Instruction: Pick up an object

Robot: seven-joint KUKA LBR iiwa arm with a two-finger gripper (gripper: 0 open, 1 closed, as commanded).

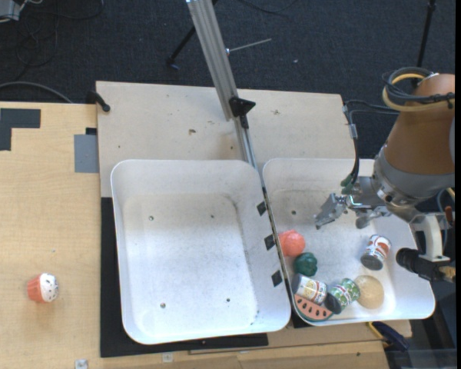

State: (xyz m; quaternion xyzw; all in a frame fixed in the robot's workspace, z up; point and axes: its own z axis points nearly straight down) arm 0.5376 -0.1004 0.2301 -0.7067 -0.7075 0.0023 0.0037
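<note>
Far left, on the wooden floor panel (31, 206), a small orange-and-white toy (43, 288) lay by itself, well apart from the bench. The left bin (138, 198) came next, white with a speckled floor. A slanted aluminium rail (215, 48) ran down from the top to the divider between the bins. In the right bin (307, 179) the objects crowded the near end: an orange ball (292, 243) by the divider, a dark green piece (306, 264) touching it just below, then a labelled can (313, 289) lying on its side, a watermelon slice (310, 310) at the near rim, a green-labelled can (343, 292) and a tan ball (370, 291) side by side. A red-and-white can (376, 251) lay a little apart, further right. The gripper (329, 214) hung over the bin's bare middle, above the orange ball, pointing left; nothing sat between its fingers, and how wide they stood I could not tell. The arm (419, 141) reached in from the right.
</note>
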